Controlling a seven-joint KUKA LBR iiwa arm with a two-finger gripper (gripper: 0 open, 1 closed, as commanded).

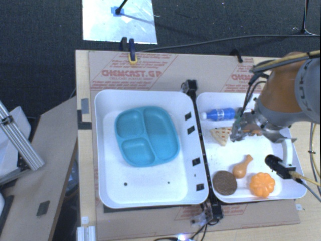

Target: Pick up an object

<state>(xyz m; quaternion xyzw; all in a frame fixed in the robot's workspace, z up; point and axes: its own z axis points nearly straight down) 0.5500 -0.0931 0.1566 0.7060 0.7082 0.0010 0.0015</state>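
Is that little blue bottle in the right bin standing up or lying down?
Lying down. The blue bottle rests on its side along the right bin's far wall, white cap pointing left.

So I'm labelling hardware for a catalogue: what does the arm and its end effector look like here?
The arm is bulky and rounded, grey with a broad orange band above the wrist. Thin dark cables loop along it. The end effector is a small dark metallic assembly, too blurred for finer detail.

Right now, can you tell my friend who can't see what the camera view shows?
A grey and orange robot arm reaches in from the right, its gripper low over the right white bin, beside a wedge-shaped cracker. That bin also holds a blue bottle, a drumstick, a brown disc and a small orange pumpkin. The left bin holds a blue divided plate.
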